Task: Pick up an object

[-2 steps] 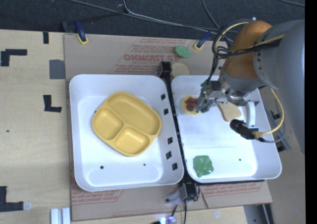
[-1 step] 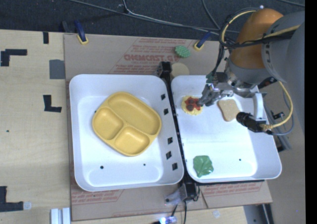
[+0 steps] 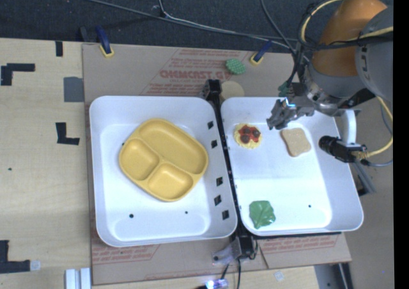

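In the right bin [image 3: 319, 179] lie a small round pizza toy [image 3: 248, 135] near the upper left, a tan slice of bread [image 3: 296, 141] to its right, and a green leafy piece [image 3: 261, 213] near the front edge. My gripper [image 3: 279, 117] hangs over the bin's upper part, between the pizza and the bread, just above both. Nothing shows between its dark fingers.
The left bin [image 3: 112, 217] holds a yellow divided plate [image 3: 163, 159]. A green scrap [image 3: 235, 65] lies on the cardboard behind the bins. Clips line the black divider between the bins. The arm and its cables fill the upper right.
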You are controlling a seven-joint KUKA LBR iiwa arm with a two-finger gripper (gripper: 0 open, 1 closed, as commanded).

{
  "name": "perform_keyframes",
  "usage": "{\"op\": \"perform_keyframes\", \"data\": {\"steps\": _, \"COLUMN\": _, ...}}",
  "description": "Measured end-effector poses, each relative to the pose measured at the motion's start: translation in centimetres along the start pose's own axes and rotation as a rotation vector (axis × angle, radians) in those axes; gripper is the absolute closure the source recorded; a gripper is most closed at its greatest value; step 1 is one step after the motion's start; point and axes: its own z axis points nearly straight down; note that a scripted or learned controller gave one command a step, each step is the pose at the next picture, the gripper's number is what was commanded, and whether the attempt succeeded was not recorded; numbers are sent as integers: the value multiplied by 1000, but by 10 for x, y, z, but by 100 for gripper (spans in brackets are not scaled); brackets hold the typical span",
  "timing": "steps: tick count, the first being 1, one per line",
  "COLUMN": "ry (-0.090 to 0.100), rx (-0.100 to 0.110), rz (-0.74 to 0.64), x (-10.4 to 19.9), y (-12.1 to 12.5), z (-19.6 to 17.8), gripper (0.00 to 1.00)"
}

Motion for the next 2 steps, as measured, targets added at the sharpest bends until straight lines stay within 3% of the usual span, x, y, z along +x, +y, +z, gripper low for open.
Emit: {"op": "perform_keyframes", "data": {"steps": 2, "ry": 2, "rx": 5, "rz": -5, "x": 93, "y": 17, "z": -1, "gripper": 100}}
